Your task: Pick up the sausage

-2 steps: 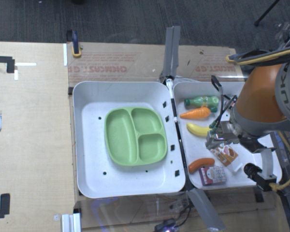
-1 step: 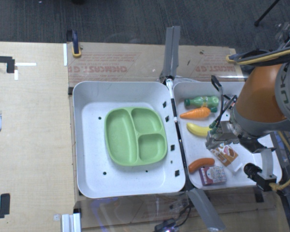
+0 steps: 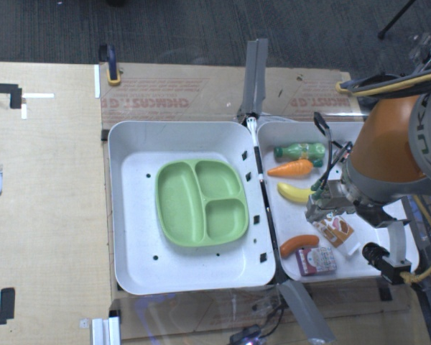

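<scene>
- Dark floor behind, two white bins on the surface.
- Approach step: tool hovers, its spread or pinch too blurred to tell.
- Sausage lies just below-left of it, untouched.
- Next: shift over, descend.

Glossy plastic sausage, matt green plastic tray, smooth white bins
</scene>
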Controlling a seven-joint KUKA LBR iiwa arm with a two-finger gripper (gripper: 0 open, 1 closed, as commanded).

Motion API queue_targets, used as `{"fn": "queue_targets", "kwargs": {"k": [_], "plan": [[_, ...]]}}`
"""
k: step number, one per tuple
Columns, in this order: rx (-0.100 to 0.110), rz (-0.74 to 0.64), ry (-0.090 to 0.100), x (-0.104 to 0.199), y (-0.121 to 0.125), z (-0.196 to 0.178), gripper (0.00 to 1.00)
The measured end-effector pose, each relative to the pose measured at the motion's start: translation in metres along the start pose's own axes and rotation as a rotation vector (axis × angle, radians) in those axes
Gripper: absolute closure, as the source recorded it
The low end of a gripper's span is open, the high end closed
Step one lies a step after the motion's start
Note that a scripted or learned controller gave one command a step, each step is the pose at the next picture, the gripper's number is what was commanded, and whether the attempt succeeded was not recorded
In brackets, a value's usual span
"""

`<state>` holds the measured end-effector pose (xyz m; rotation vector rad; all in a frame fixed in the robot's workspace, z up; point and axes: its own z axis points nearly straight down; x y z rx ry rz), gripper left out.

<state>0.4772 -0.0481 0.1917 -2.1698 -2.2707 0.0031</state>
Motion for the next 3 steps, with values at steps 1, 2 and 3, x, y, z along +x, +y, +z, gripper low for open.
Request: {"fn": "queue_targets", "kwargs": {"k": [1,2,3], "plan": [[0.0,0.0,0.0,0.0,0.0,0.0,0.0],[0.0,0.0,0.0,0.0,0.0,0.0,0.0],[0.0,0.0,0.0,0.0,0.0,0.0,0.0]]}}
